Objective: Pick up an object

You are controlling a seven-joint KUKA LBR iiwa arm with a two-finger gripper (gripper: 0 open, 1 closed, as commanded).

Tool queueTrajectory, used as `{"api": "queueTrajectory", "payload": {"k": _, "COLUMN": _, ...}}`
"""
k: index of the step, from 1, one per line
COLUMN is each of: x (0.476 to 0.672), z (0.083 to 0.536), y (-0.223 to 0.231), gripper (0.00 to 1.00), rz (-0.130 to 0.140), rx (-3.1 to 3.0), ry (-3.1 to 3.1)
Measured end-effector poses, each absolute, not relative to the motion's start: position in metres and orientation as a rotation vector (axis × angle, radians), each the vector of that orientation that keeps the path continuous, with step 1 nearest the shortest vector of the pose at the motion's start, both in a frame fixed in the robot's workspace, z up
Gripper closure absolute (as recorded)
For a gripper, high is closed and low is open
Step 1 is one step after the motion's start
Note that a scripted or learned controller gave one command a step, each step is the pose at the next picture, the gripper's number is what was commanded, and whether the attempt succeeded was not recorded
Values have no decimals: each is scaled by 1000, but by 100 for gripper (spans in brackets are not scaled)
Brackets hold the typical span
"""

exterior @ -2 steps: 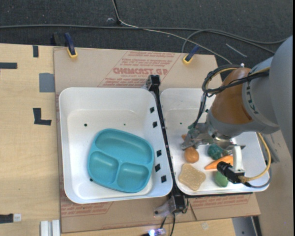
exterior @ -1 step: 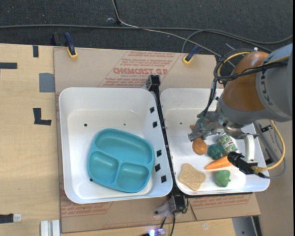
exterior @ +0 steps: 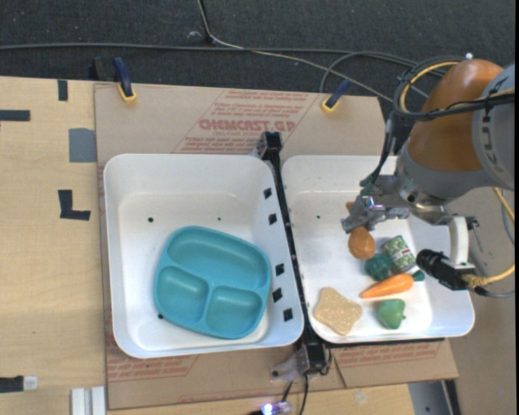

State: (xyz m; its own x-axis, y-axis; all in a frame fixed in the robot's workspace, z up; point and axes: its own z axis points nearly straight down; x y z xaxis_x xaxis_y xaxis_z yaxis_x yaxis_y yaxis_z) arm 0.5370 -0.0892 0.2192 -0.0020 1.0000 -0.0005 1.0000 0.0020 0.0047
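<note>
you have two white bins side by side, the left bin (exterior: 121, 232) and the right bin (exterior: 329, 180). in the left bin you can count one blue tray (exterior: 212, 281), and that tray has three little sections. in the right bin you can count six small things: one brown egg-shaped thing (exterior: 361, 245), one little green and white can (exterior: 398, 252), one dark green thing (exterior: 381, 267), one orange carrot (exterior: 387, 287), one light green thing (exterior: 391, 314) and one slice of bread (exterior: 337, 311). you can also count two clamps on the cardboard, one (exterior: 121, 79) at the left and one (exterior: 333, 101) at the right.
</note>
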Motion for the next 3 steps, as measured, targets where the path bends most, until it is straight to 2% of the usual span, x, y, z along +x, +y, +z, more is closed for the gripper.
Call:
{"api": "queueTrajectory", "payload": {"k": 1, "x": 530, "z": 278, "y": -93, "gripper": 100, "rz": 5, "rx": 2217, "ry": 2220}}
{"api": "queueTrajectory", "payload": {"k": 2, "x": 555, "z": 260, "y": -39, "gripper": 100, "rz": -1, "rx": 2215, "ry": 2229}}
{"api": "queueTrajectory", "payload": {"k": 3, "x": 575, "z": 261, "y": 8, "gripper": 100, "rz": 0, "rx": 2215, "ry": 2229}}
